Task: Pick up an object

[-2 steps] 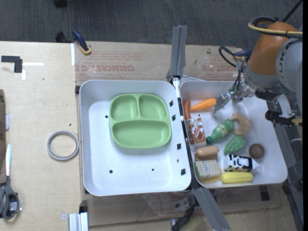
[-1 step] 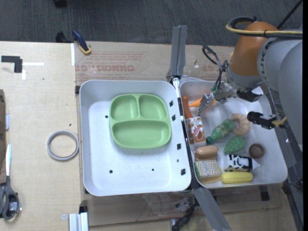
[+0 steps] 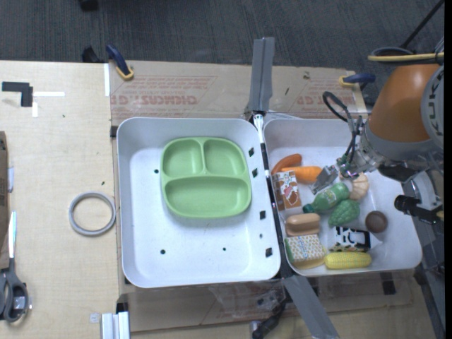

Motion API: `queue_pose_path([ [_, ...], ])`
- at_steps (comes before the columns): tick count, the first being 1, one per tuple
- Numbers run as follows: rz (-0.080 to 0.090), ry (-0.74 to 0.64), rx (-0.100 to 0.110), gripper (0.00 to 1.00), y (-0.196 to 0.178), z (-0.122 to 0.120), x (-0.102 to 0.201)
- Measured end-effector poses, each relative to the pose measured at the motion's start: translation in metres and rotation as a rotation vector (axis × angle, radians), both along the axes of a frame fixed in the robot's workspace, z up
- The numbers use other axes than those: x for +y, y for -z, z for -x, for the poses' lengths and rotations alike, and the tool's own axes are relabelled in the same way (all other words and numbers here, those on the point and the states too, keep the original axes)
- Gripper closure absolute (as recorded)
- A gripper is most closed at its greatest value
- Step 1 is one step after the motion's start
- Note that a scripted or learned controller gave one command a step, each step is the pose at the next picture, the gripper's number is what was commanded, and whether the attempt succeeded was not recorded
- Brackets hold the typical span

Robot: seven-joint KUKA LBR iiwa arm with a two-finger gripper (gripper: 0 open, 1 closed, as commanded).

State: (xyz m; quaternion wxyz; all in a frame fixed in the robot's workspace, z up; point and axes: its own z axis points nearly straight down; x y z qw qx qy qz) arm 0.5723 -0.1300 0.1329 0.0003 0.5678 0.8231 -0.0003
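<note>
From above, the gripper point(image 3: 330, 177) is low in the right bin point(image 3: 395, 136), right over a green bottle point(image 3: 327, 200). I cannot tell how it is set. A carrot point(image 3: 305, 174) and a small box point(image 3: 287, 190) sit just beside it. The toys are crowded, so it might bump one and grab nothing.

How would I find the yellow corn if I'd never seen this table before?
Look at the right-hand white bin, the one crowded with toy food. Go to its front edge, nearest the camera, where the yellow plastic corn cob lies on its side, just below a black-and-white patterned piece. It is the bin's one all-yellow thing, long and bumpy.
</note>
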Motion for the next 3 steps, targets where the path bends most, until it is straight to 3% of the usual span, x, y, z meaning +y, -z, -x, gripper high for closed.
queue_pose_path([
  [1, 0.001, -0.112, -0.001, 0.0, 0.041, -0.06, 0.024],
  [2, 0.001, 0.175, -0.001, 0.0, 0.036, -0.045, -0.026],
  [3, 0.001, 0.074, -0.002, 0.0, 0.04, -0.087, 0.009],
])
